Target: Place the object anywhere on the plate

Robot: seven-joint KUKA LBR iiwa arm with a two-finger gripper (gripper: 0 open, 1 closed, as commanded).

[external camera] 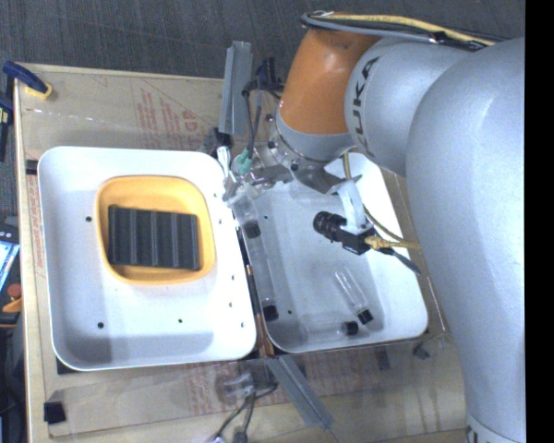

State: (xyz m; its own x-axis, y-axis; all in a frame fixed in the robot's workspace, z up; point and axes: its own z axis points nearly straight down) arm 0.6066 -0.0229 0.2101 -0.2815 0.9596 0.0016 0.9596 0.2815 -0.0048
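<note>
The plate (157, 192) is yellow-rimmed with a dark ridged middle and lies in the left bin (74, 321), toward its far side. My gripper (314, 314) hangs over the right bin (397, 312), well to the right of the plate. Its two clear fingers with black tips (270, 312) stand wide apart, open, and only bin floor shows between them. A small teal-green piece (243, 162) sits by the wrist at the right bin's far left corner; I cannot tell what it is.
The big grey arm with its orange band (323, 81) covers the right bin's far and right side. A black connector with cable (337, 229) hangs from the wrist. Metal brackets (235, 81) stand between the bins at the back.
</note>
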